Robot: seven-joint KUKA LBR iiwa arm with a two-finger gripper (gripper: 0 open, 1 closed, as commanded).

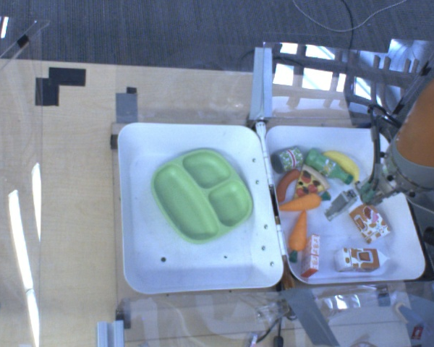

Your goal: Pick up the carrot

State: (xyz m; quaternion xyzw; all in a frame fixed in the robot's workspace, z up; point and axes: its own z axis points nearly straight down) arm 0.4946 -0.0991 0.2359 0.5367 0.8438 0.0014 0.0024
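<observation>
Two orange carrots lie in the right bin [412,266]. One carrot [301,203] lies crosswise near the bin's middle, just below a pizza slice [312,183]. The other carrot [298,231] lies lengthwise below it, by the left wall. My gripper [338,206] hangs low over the bin, a short way right of the crosswise carrot and apart from it. Nothing shows in its grasp. The arm's orange band [428,125] sits at the right edge.
The left bin [141,266] holds a green divided plate [201,194]. Around the carrots lie a red sausage [284,185], a can [288,157], a green bottle [331,165], a banana [345,163], two small cartons [369,223] [360,259] and a red box [311,256].
</observation>
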